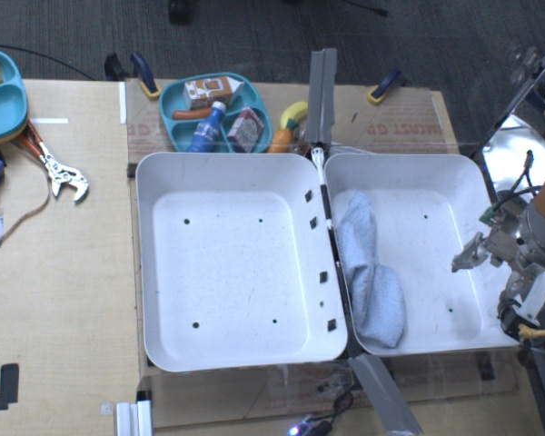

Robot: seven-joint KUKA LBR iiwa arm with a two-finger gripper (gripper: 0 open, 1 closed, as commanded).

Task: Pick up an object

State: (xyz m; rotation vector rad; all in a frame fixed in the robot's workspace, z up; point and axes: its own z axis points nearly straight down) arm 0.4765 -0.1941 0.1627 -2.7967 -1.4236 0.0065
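Observation:
A pale blue cloth (371, 275) lies crumpled in the right bin (436, 175), stretched along that bin's left wall from its middle to its front corner. My gripper (465, 258) hovers over the right side of the same bin, close to the right wall, with the arm coming in from the right edge. It is roughly a hand's width to the right of the cloth and apart from it. Nothing shows at the gripper's tip.
The left bin (227, 175) sits beside the right one, divided by a clipped rim. Behind the bins stands a teal tray (216, 112) with small packages and a bottle, and a banana (292, 116). A wrench (62, 175) lies on the bench far left.

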